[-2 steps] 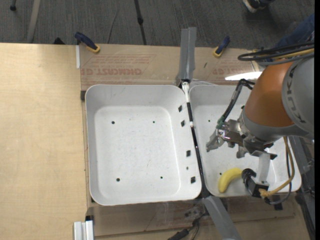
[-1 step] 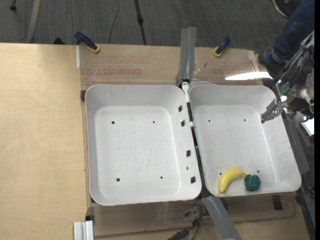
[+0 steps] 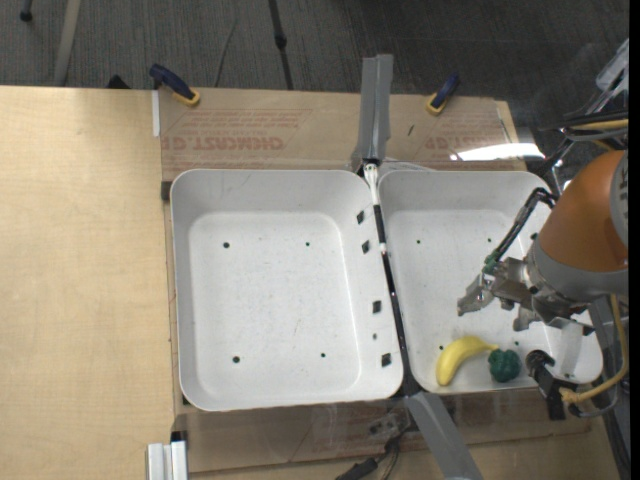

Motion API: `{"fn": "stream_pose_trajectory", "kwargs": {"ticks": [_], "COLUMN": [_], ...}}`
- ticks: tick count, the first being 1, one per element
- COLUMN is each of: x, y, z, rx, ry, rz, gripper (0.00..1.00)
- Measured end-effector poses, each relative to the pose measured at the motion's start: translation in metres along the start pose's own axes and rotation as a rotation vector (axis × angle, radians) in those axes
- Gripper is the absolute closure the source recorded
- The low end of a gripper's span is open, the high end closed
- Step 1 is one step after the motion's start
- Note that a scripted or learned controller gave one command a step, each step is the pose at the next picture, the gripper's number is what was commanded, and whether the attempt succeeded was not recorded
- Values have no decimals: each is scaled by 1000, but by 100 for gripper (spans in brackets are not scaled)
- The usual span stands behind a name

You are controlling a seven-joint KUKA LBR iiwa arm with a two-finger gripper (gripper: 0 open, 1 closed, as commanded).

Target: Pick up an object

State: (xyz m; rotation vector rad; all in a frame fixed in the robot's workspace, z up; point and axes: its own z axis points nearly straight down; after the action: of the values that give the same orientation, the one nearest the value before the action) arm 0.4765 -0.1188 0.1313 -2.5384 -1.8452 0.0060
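Arm (image 3: pixel 590 233) enters from right edge of frame, mid-height; grey body with broad orange band, wrist angled down and toward lower left over the right bin (image 3: pixel 440 208). Gripper (image 3: pixel 478 300) sits at the arm's left tip, metal fingers low over the bin floor right of centre; cannot tell whether they are spread or closed, and nothing is seen between them. Dark cable with a green fitting runs from the wrist up toward the bin's upper right corner. Bench: pale wooden tabletop (image 3: pixel 80 268) fills the left of frame; brown cardboard sheet (image 3: pixel 260 133) with reversed printed lettering lies under both bins, pinned at the top by two blue-and-yellow clamps (image 3: pixel 175 85). Left bin (image 3: pixel 275 298), white, shallow, fills centre of frame. Grey upright bar (image 3: pixel 375 108) stands at the seam between the bins at top. Dark grey carpet (image 3: pixel 450 18) across top of frame, with stand legs on it. Banana (image 3: pixel 458 357), yellow, lies in the lower part of the right bin, below the gripper and apart from it; long axis runs lower left to upper right, curved. Small green object (image 3: pixel 505 364) lies just right of the banana, near the bin's lower rim.
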Motion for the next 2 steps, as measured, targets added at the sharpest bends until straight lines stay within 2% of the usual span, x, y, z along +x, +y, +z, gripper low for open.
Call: {"fn": "stream_pose_trajectory", "kwargs": {"ticks": [1,2], "x": [23,22], "y": [-8,-8], "z": [41,33], "rx": [1,3], "ry": [0,-1], "rz": [-38,-35], "gripper": [0,100]}}
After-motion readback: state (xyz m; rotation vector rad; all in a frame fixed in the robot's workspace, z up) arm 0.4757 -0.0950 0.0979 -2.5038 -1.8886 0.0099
